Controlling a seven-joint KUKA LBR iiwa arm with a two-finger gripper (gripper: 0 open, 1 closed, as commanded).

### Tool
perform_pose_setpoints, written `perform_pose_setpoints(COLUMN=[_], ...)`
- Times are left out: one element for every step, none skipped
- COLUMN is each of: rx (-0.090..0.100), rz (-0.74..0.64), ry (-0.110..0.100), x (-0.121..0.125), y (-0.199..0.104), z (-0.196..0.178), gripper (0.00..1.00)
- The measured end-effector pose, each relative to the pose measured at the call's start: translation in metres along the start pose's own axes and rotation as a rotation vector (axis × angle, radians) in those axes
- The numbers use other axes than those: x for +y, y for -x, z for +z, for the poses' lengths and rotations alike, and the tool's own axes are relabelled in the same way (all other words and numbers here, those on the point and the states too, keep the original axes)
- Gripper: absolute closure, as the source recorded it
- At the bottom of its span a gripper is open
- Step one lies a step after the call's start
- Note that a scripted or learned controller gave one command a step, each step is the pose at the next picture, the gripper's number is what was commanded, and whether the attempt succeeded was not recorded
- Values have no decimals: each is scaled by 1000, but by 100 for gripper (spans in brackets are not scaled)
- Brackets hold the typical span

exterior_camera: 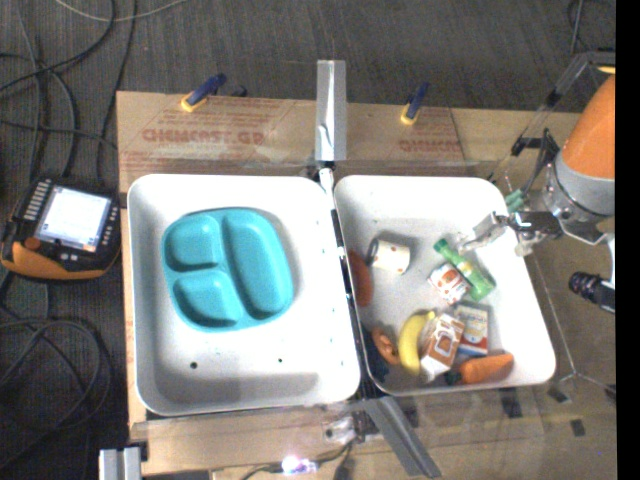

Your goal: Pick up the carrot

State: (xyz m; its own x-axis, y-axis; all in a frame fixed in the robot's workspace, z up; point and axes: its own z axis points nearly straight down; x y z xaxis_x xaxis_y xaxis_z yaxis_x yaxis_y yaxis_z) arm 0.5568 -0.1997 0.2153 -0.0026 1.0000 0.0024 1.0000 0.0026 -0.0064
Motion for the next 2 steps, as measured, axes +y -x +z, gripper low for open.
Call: perform_pose_setpoints(rx=[-1,1], rz=[38,38], ry=[0,-3], x=[-7,-7], y=[-47,-47], z=[122,115], gripper=[0,100])
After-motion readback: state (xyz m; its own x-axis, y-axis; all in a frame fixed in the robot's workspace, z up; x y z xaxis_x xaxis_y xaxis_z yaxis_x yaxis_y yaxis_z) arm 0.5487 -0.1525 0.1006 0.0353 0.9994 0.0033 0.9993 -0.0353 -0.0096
